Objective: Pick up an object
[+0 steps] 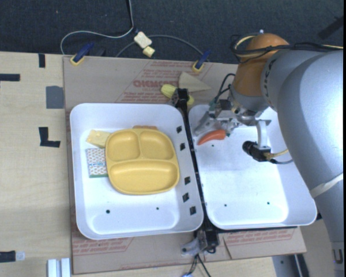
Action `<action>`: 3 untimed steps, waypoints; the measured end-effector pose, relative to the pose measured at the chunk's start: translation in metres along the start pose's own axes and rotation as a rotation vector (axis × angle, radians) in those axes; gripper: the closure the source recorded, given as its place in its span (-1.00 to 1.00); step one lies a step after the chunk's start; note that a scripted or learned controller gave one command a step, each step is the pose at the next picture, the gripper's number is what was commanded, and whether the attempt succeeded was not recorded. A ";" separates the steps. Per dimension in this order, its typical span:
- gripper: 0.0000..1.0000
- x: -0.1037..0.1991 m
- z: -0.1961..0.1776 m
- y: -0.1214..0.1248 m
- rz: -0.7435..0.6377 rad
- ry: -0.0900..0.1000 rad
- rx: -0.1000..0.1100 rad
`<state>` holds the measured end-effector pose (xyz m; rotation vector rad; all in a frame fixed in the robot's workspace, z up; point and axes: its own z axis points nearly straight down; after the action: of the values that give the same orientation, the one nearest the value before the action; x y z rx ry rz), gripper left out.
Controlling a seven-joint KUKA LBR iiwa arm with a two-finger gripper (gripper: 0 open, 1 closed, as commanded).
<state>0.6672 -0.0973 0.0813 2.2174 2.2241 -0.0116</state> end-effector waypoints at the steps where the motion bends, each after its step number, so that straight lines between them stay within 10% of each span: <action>1: -1.00 -0.002 -0.004 -0.004 0.001 0.004 -0.007; 2: 1.00 -0.002 -0.015 -0.004 0.000 0.003 -0.007; 3: -1.00 -0.002 -0.014 -0.005 0.000 0.003 -0.006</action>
<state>0.6628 -0.0989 0.0952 2.2163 2.2226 -0.0013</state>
